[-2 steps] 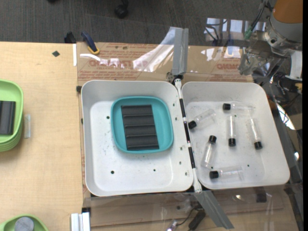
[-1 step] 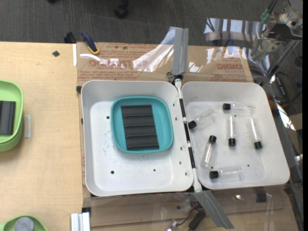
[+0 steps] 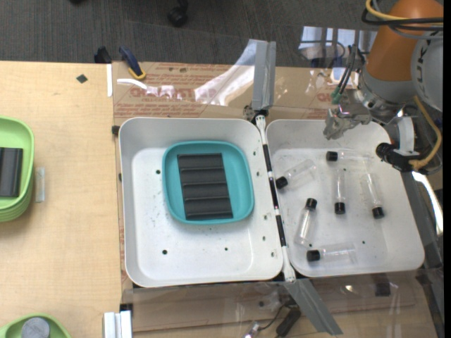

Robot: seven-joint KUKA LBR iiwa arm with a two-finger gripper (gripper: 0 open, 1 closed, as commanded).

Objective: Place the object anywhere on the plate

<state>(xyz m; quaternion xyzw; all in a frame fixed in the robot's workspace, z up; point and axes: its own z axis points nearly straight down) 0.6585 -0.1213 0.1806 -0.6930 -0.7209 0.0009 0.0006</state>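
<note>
Fingers: on the gripper point(image 3: 340, 124), they hang over the far edge of the right bin; whether they are spread or pressed together cannot be told, and nothing shows between them.
Arm: grey with an orange band point(image 3: 407, 30), it reaches in over the far right corner of the counter.
Right bin point(image 3: 394, 255): white and shallow, it holds several clear vials with black caps, scattered and lying on their sides.
Vials: one point(image 3: 294, 173) lies near the bin's left wall, one point(image 3: 306, 217) near the middle, one point(image 3: 330, 254) by the near edge, and one point(image 3: 371, 194) toward the right.
Left bin point(image 3: 141, 245): white, touching the right bin along its side.
Plate point(image 3: 208, 182): teal and square with rounded corners, it sits in the left bin toward the far edge, with dark ribbed bars on it.
</note>
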